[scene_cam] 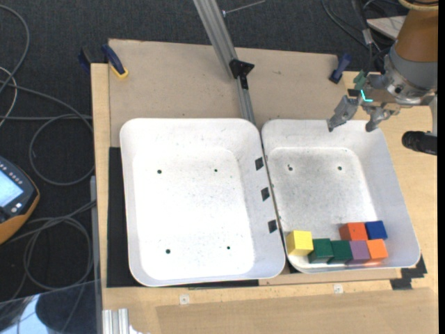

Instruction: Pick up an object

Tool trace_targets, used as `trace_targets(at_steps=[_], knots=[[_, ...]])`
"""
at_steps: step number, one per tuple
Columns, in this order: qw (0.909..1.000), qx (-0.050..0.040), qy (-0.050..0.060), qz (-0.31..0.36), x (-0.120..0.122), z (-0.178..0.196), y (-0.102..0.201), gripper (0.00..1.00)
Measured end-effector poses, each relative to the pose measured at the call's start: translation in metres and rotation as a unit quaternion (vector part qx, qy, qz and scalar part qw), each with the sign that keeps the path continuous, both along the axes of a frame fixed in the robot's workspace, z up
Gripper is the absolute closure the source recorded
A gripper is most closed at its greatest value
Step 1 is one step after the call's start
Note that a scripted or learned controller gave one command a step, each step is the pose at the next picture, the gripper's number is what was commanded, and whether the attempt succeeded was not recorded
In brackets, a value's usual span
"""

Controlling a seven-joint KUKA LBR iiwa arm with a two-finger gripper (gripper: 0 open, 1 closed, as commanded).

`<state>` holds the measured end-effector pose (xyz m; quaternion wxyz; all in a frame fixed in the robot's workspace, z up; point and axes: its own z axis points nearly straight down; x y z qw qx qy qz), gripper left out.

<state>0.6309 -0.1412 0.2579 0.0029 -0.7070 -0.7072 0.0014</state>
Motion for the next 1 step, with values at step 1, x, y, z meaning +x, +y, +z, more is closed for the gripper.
trace_targets(at_steps=[1], knots=[[1.0, -0.0007, -0.002, 0.001, 0.0008, 0.0032, 0.0, 0.0]])
